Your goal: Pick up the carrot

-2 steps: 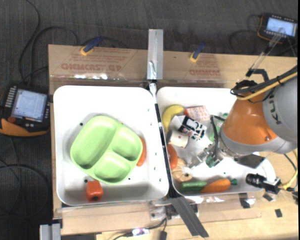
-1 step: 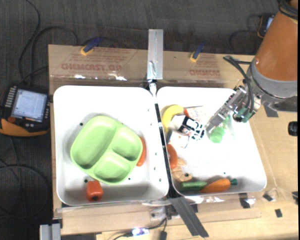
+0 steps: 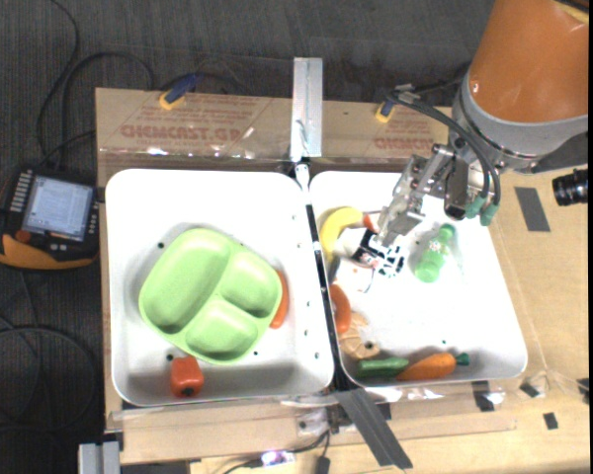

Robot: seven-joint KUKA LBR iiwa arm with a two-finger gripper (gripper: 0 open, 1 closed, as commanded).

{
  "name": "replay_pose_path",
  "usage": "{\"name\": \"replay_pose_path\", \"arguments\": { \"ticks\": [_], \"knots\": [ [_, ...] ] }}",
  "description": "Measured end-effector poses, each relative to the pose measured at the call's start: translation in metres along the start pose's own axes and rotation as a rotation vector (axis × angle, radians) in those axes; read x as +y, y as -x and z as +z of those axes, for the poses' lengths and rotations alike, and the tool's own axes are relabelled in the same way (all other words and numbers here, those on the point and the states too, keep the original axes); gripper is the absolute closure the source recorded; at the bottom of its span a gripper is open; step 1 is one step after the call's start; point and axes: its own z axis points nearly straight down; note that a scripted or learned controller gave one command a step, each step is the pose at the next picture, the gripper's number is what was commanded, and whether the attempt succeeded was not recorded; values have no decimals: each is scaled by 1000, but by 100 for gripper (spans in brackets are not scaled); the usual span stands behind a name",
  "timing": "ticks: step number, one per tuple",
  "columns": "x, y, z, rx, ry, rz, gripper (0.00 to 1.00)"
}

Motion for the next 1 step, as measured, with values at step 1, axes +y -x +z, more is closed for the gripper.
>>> {"name": "replay_pose_path", "arguments": {
  "ticks": [1],
  "knots": [
    [38,-23,30,2,0,-321,100]
  ]
}}
